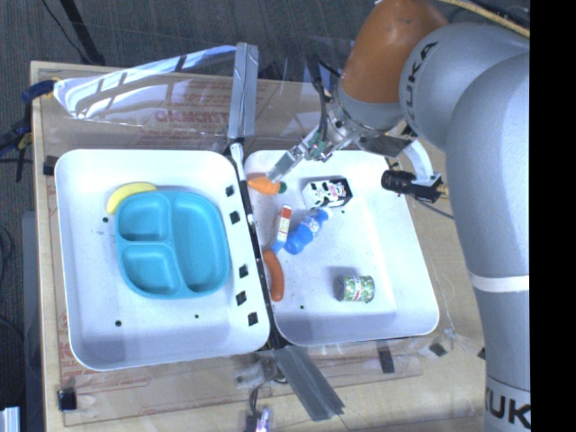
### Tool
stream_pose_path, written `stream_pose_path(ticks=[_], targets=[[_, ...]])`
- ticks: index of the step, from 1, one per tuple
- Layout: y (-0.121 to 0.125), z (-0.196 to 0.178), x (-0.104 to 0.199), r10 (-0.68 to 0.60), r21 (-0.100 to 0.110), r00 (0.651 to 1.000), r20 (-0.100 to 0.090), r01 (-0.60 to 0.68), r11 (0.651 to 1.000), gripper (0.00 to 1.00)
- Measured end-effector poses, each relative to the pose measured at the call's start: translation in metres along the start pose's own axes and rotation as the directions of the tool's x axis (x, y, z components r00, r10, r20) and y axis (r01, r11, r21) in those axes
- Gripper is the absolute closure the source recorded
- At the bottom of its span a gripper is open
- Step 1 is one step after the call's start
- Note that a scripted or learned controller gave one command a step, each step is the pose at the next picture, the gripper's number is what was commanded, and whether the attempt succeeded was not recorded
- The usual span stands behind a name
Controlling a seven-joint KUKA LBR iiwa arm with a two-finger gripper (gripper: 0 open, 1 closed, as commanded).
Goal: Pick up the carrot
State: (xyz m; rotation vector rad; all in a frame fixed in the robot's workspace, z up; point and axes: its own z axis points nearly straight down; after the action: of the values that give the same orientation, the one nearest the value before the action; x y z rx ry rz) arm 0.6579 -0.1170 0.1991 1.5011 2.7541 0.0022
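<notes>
My arm enters from the right and reaches across the far edge of the right bin. My gripper points down and to the left, toward the far left corner of that bin. The carrot lies in that corner, orange with a green end at its right, close to the divider between the two bins. The gripper tip sits directly at the carrot, at its upper right end, and appears to touch it. Whether the carrot is actually clamped cannot be determined at this resolution, and I cannot tell the gripper's state. Nearer the camera from the carrot, a small red and white tube stands beside a blue bottle. A black and white item lies to the right of the carrot, near the bin's middle. A sausage lies along the left wall of the right bin, well apart from the carrot. A green can lies on its side near the bin's near right area. In the left bin, a blue divided tray rests at centre, with a banana just beside its far left edge.
</notes>
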Motion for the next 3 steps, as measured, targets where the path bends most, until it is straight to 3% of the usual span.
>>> stream_pose_path(ticks=[1,2,3], targets=[[0.001,0.064,0.005,-0.338,0.003,0.941,-0.006,0.338,0.941,0.00],[-0.014,0.106,-0.008,-0.468,0.002,0.884,-0.005,0.468,0.884,0.00],[-0.014,0.092,-0.014,-0.469,0.006,0.883,0.007,0.469,0.883,1.00]])
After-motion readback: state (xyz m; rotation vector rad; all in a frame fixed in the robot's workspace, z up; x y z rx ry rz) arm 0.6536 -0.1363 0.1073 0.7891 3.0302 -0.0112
